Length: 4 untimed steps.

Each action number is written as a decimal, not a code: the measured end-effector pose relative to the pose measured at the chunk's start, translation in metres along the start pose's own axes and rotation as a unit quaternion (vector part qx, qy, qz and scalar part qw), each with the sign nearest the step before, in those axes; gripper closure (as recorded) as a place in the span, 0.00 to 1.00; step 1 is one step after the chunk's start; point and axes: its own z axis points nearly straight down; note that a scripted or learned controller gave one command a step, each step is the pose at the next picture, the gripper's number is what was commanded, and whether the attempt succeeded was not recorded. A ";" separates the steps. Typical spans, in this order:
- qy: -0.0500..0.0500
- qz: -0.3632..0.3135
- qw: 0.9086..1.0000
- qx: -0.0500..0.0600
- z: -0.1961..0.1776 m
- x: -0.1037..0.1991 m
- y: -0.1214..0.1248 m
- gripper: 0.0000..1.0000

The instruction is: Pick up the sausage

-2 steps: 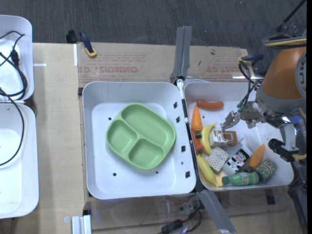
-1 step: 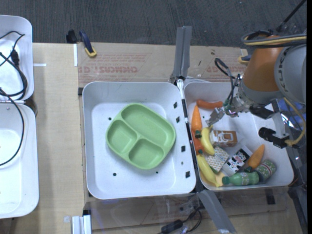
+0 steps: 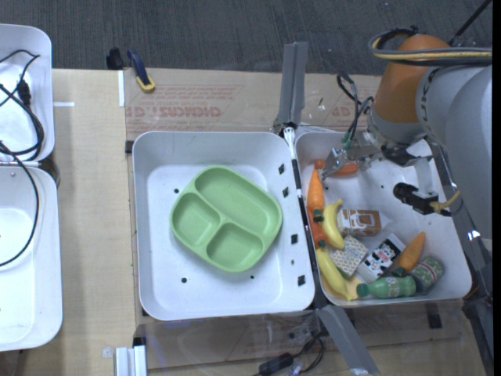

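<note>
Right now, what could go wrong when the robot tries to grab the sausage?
1. The end effector hovers at the far end of the right bin, beside the carrot, so it might pinch that instead.
2. The toys lie crowded together: bananas, small carton and green bottle touch or overlap, so one grab might drag neighbours along.
3. I cannot tell for sure which piece is the sausage.

Even, bright overhead light, soft shadows inside the white bins [image 3: 149,210], slightly soft focus throughout.

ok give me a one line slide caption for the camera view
KUKA arm's pincer low in the far corner of the right bin of toy food, green divided plate alone in the left bin.
</note>
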 end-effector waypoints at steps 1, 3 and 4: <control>0.000 -0.058 0.998 0.001 0.000 -0.002 -0.027 0.00; 0.000 -0.057 0.998 0.000 -0.010 -0.003 -0.026 0.00; 0.000 -0.074 0.997 0.000 0.000 0.000 0.000 0.00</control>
